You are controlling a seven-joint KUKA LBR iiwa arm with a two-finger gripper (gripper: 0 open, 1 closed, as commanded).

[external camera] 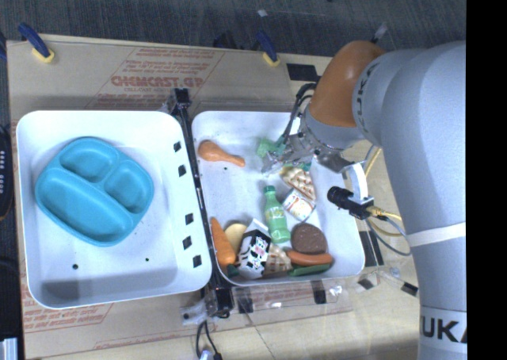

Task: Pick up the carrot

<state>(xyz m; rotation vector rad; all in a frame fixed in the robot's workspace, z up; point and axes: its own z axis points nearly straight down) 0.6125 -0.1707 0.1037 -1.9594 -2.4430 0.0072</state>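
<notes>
Carrot is lying in right bin, front-left corner, tight against the left wall. It's orange, tapered, smooth, w/ a duller thick end. Long axis is running roughly near-to-far along that wall, slightly slanted; narrow tip is pointing toward the far side, fat end toward the front edge. It's touching a pale round item on its right.

Same bin is also holding: chicken drumstick near the far-left part, green bottle in the middle standing roughly along the bin's depth, brown burger patty, black-and-white cow-print carton, hot dog at the front over something green, plus a striped packet & a small white cup near the arm.

Left bin is holding a blue divided plate, sitting left of centre.

Gripper is hanging low over the far-right part of the right bin, among green scraps, well apart from the carrot. Jaws: can't tell if spread or closed, wrist is blocking them.
</notes>
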